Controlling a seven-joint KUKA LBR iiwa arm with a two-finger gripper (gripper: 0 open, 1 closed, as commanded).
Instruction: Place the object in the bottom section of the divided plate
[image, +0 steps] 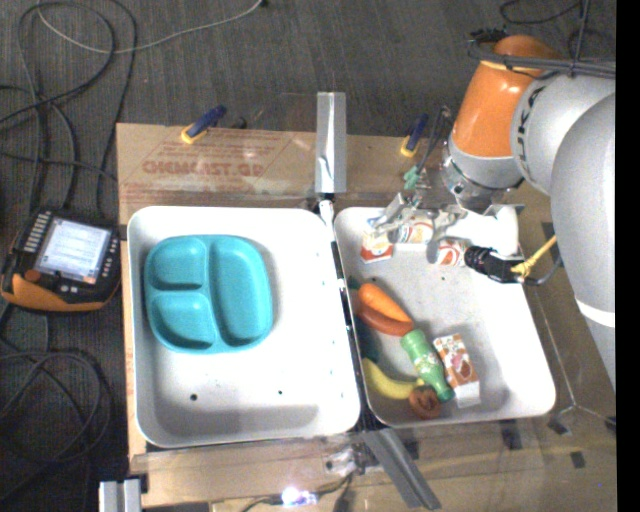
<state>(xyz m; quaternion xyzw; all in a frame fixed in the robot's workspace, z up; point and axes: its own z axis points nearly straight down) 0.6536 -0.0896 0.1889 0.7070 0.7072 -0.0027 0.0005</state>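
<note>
Low in the right bin lie a banana, green bottle, small carton and carrot. At its upper edge the gripper stands spread wide over a red-and-white packet, not gripping it. Left of centre, the blue divided plate sits in the left bin.

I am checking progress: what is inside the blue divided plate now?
Nothing lies in the divided plate; its three sections show bare. The left bin floor beneath it is covered.
</note>
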